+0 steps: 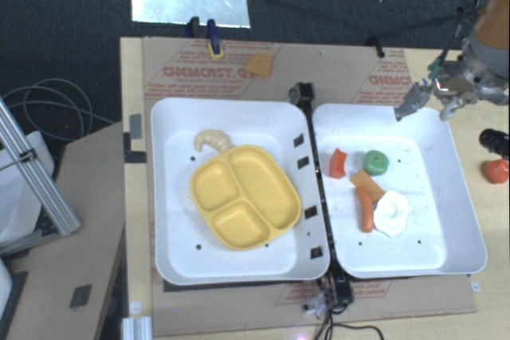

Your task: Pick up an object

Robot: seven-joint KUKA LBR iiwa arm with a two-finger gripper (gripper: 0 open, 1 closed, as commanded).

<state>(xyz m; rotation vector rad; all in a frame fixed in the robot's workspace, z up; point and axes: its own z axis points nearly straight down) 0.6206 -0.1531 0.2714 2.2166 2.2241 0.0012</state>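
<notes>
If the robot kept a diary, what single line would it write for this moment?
stage: before pick | gripper: open, holding nothing, above right bin's far corner | right bin: green round piece, fried egg toy | left bin: yellow tray

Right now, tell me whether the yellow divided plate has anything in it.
Empty. The yellow divided plate lies in the left bin, and all three compartments show bare yellow; the croissant-shaped piece lies beside it, outside its rim.

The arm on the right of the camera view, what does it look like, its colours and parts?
A grey metal wrist sits under an orange band. The gripper below it is grey with two angular jaws. Thin dark cables run along the arm.
</notes>
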